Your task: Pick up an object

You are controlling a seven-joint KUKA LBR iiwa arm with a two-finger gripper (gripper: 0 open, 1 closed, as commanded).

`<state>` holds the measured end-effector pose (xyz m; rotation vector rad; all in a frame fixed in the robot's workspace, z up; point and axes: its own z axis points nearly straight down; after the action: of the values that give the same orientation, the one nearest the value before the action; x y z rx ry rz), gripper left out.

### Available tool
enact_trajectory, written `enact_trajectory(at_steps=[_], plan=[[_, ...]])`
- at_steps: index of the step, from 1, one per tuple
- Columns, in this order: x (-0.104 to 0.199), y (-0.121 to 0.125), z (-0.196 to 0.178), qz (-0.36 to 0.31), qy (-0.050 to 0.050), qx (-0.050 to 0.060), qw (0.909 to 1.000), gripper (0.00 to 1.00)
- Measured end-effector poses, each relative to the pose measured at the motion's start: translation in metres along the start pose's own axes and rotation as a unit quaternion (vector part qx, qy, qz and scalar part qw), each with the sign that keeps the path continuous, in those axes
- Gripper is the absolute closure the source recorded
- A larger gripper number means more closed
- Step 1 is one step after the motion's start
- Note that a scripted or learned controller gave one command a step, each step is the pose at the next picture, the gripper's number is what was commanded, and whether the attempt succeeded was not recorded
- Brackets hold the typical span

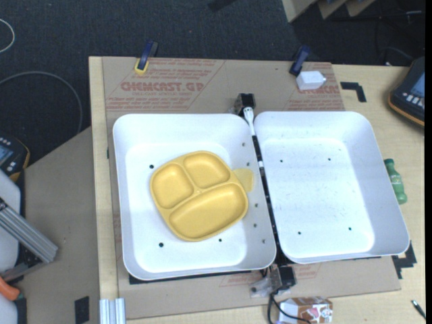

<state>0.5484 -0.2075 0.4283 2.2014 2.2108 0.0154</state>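
Note:
A yellow divided plate (198, 195) with three compartments lies in the left white bin (135, 241), roughly in its middle and turned at a slant. A small pale yellow flat piece (244, 178) peeks out from under the plate's right edge. The right white bin (378, 181) stands beside it, their rims meeting along a dark seam.
Both bins rest on a brown cardboard sheet (202, 79) held by blue clamps (144, 57) at the back. A small white block (310, 80) sits behind the right bin. A green object (395, 181) lies at the right bin's outer edge. Cables and connectors (283, 292) lie at the front.

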Motion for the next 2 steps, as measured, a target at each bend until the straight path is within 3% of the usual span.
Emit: enact_trajectory(at_steps=[1,2], plan=[[0.061,-0.033,0.034,0.000,0.006,0.013,0.9999,1.00],[0.190,-0.043,0.114,-0.005,0.007,0.016,0.9998,1.00]])
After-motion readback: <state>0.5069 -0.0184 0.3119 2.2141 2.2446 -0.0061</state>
